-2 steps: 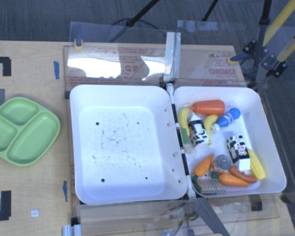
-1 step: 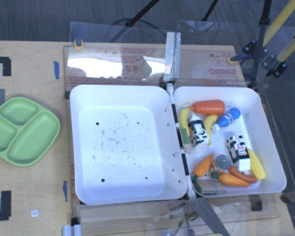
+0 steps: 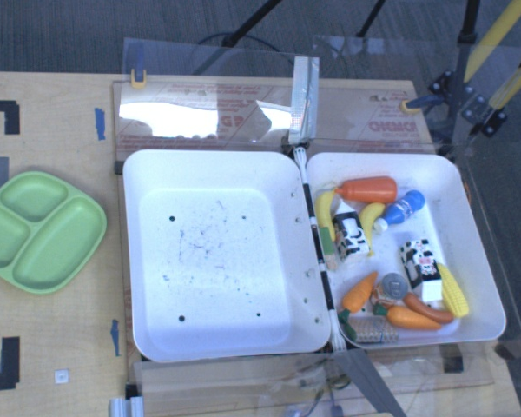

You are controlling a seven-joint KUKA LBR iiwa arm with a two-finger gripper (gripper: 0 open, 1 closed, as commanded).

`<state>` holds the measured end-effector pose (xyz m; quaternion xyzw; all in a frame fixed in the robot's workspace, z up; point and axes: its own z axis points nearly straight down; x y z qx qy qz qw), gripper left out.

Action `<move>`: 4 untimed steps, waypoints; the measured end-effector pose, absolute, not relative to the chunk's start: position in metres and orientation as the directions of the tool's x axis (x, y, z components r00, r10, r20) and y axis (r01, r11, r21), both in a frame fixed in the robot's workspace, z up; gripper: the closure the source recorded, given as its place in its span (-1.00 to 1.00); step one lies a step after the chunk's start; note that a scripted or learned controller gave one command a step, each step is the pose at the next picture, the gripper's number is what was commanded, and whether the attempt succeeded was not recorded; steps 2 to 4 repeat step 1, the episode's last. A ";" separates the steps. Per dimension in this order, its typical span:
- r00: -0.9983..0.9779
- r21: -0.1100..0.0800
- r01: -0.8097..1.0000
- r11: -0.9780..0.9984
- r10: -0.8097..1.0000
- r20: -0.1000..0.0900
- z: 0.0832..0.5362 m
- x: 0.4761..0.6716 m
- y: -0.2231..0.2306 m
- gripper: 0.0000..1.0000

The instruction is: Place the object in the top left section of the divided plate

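While toys crowd the right bin (image 3: 482,259), the green divided plate (image 3: 42,230) sits well left; end effector state untellable.

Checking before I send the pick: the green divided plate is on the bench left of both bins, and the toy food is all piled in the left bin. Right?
Not quite. The camera view shows the toy food piled in the right bin, not the left bin. The rest holds: the green divided plate sits on the bench, left of both bins.
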<state>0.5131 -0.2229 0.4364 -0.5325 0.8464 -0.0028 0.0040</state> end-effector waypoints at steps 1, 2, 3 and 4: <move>-0.293 -0.002 -0.956 0.293 -0.956 -0.002 0.436 0.480 -0.202 1.00; -0.293 -0.002 -0.956 0.293 -0.956 -0.002 0.436 0.480 -0.202 1.00; -0.293 -0.002 -0.956 0.293 -0.956 -0.002 0.436 0.480 -0.202 1.00; -0.293 -0.002 -0.956 0.293 -0.956 -0.002 0.436 0.480 -0.202 1.00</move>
